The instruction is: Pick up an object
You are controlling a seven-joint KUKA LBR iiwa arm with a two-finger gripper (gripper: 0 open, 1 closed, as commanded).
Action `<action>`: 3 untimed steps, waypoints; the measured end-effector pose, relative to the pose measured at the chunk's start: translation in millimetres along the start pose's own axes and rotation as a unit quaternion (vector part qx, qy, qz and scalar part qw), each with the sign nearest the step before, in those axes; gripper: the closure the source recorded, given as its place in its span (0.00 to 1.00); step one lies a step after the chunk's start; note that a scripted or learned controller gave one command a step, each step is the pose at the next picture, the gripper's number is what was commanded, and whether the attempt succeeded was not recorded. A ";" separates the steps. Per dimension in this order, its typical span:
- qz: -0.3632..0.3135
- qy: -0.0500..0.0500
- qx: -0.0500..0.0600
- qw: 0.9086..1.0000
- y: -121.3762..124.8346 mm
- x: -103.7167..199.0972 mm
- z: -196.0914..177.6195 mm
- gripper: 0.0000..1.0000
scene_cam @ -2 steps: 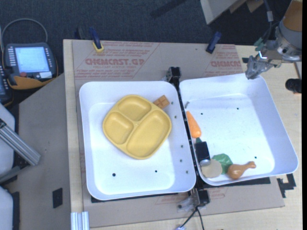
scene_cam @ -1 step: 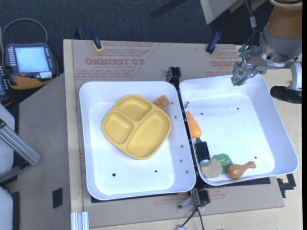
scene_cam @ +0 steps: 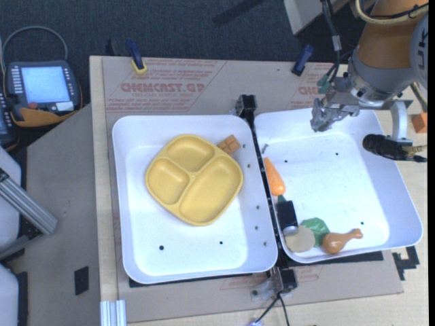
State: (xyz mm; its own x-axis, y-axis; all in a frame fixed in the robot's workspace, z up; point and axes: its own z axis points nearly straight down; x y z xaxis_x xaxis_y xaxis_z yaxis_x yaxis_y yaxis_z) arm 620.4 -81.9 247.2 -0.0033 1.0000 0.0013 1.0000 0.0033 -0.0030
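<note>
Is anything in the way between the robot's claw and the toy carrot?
Nothing visible blocks it. The gripper hangs over the far end of the right bin, and bare white floor lies between it and the carrot by the bin's left wall. A black block sits just beyond the carrot's near end.

A dark blue-grey carpet (scene_cam: 170,15) covered the floor beyond the bench's far edge. A brown cardboard sheet (scene_cam: 173,83) with red print lay over the bench top. Off the bench's left edge sat a handheld screen unit (scene_cam: 42,90), lit pale, ringed by a black cable (scene_cam: 34,32).
</note>
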 end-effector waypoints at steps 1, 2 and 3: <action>-0.001 0.001 0.000 1.000 -31.1 54.6 3.6 1.00; -0.001 0.001 0.001 1.000 -47.2 101.4 18.2 1.00; 0.000 0.000 0.000 1.000 -75.2 146.9 10.6 1.00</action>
